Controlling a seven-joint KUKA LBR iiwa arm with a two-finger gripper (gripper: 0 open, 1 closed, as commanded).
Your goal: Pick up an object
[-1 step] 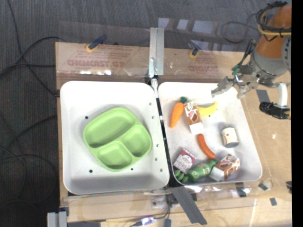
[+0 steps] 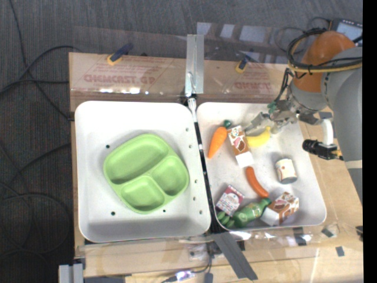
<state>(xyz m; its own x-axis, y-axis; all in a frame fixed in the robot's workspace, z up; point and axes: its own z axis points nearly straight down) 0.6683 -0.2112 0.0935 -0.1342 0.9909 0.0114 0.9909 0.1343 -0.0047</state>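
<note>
The right bin [image 2: 306, 217] holds several toy foods: an orange carrot [image 2: 217, 140], a small red-and-white carton [image 2: 238, 145], a yellow banana [image 2: 260, 139], an orange-red pepper [image 2: 255, 182], a white can [image 2: 285, 170], a pink carton [image 2: 229, 200], a green bottle [image 2: 250, 212] and a brown carton [image 2: 284, 206]. My gripper [image 2: 268, 122] hangs at the bin's far side, just above the banana and right of the small carton. It is open, and nothing sits between its fingers.
A green divided plate [image 2: 147, 173] lies in the left bin [image 2: 94, 122]. A raised wall [image 2: 200, 158] separates the two bins. The arm [image 2: 330, 69] comes in over the right bin's far right corner. Cardboard and clamps line the back edge.
</note>
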